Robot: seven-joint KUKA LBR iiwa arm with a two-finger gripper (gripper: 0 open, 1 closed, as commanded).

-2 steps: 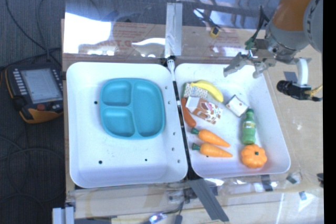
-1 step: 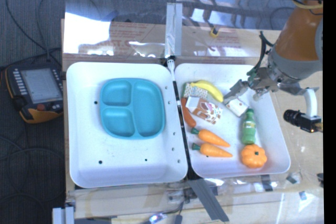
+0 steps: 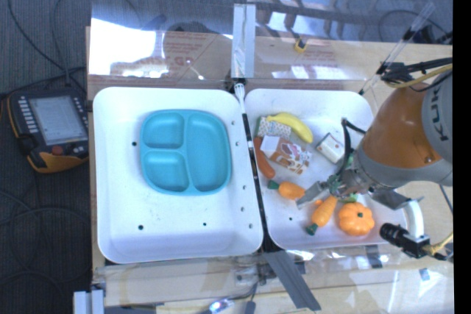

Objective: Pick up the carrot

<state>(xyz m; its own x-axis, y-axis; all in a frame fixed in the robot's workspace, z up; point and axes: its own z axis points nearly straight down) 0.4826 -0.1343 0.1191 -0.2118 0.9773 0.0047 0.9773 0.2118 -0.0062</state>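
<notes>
the carrot [image 3: 322, 212] lies in the right bin [image 3: 294, 235], near its front, tip toward the front wall, just beside the small pumpkin [image 3: 355, 220]. the claw [image 3: 333, 191] hangs right over its top end; whether it is apart or together, i cannot tell. this looks like the reaching step. next it must settle astride the carrot and close without catching the pumpkin.

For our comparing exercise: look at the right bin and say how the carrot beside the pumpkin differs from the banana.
The carrot is orange with a green tip; the banana is yellow. The carrot lies near the front of the right bin, beside the pumpkin; the banana lies near the back. The carrot is straight and tapered; the banana is curved. The pincer is right above the carrot, far from the banana. Both are toy foods lying flat.
</notes>
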